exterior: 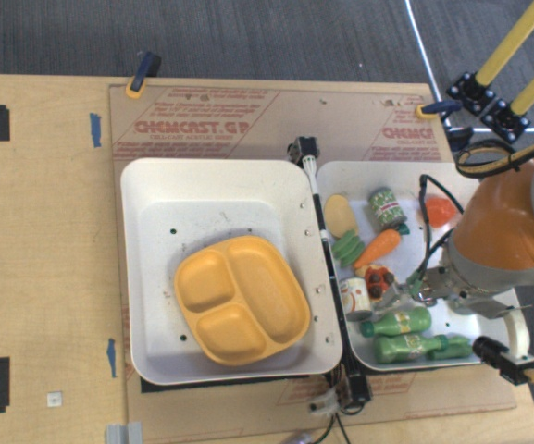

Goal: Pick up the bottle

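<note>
Two green bottles lie on their sides near the front of the right bin (438, 179). The upper bottle (398, 323) has its cap toward the left. Just below it, the lower bottle (422, 347) points its cap to the right. My gripper (413, 291) hangs low over the bin, just behind the upper bottle, under the grey wrist and orange band. The arm's body hides the right part of the bin.
In the right bin, behind the bottles, are a tan potato (340, 215), a green can (387, 207), a carrot (379, 247), a green pepper (346, 246), a small white can (355, 295) and an orange item (440, 210). The left bin (146, 202) holds a yellow divided plate (240, 298).
</note>
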Controlling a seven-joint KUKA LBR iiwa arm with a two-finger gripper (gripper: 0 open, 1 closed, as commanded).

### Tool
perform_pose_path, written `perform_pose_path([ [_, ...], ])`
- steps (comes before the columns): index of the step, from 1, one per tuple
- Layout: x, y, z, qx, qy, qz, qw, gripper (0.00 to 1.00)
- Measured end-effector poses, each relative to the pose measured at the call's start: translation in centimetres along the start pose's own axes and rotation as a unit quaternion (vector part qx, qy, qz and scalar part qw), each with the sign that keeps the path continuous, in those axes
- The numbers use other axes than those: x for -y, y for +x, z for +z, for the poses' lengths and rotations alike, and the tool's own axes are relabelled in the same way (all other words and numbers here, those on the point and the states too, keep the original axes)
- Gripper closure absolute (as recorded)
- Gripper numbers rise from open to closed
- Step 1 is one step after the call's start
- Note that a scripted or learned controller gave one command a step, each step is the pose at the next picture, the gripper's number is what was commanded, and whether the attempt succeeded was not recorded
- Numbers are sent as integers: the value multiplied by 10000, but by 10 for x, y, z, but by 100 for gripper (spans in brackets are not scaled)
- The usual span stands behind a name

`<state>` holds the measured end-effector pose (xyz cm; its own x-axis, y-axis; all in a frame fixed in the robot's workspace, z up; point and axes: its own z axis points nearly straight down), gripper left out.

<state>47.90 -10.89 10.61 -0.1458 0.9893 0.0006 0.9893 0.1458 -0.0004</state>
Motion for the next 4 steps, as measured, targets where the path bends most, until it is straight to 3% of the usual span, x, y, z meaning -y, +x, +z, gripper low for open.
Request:
perform_pose_path([
  [1, -2, -39, -3, 7, -8, 1211, 9926, 0],
  [2, -46, -63, -105, 8, -13, 872, 9962, 0],
  [3, 7, -49, 11, 2, -3, 1345, 9909, 0],
  [4, 13, -93, -95, 11, -12, 380, 9993, 0],
])
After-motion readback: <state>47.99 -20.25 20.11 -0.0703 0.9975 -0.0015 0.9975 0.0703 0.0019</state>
